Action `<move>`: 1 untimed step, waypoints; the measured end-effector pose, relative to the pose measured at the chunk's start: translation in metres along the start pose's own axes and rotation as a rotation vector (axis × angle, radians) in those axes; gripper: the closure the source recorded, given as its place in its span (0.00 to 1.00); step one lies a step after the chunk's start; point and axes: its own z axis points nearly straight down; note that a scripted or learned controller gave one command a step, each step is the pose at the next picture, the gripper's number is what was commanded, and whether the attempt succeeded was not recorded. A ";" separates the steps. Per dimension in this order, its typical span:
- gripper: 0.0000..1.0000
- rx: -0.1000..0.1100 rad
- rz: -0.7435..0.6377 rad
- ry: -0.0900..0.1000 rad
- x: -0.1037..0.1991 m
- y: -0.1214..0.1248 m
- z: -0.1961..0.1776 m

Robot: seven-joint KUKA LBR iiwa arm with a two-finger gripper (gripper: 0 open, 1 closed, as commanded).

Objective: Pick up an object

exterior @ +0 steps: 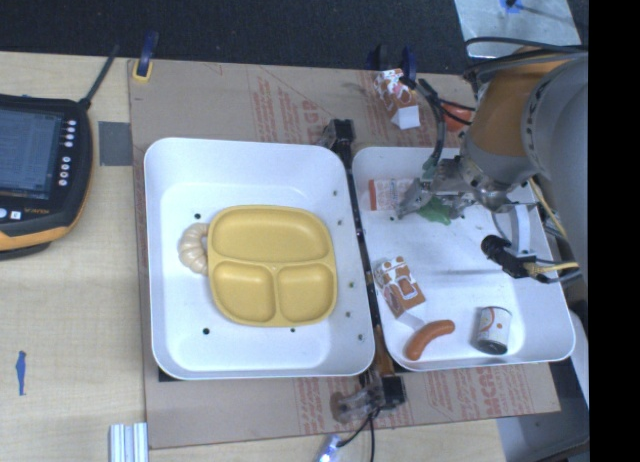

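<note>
We look down on a grey arm (520,120) with an orange band reaching from the right edge into the far end of the right-hand white bin (545,345). Its gripper (428,202) sits low over the bin floor, right at a small green object (437,214) that shows just beneath and on the near side of the fingertips. We cannot tell from this angle whether the fingers are apart or closed, nor whether the green object is between them (the metal linkage hides the tips). Just to the left of the gripper, against the bin's inner wall, lies a flat red-and-white packet (380,194).

Nearer to us than the gripper, and well apart from it, an orange-and-white carton (399,286) lies on the bin floor. Beyond that, near the front rim, rest a sausage (430,338) and a small can (492,330) on its side, the can to the right of the sausage.

Far to the gripper's left, the left-hand white bin (180,340) holds a yellow divided tray (272,264), with a pale bun-like object (193,247) tucked against the tray's left edge.

Behind the gripper, outside the bins on the brown cardboard (250,100), sits another small orange-and-white carton (397,93). A handheld control tablet (40,172) lies at the bench's far left edge.
</note>
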 end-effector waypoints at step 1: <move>0.00 0.000 0.002 0.000 -0.036 0.025 0.001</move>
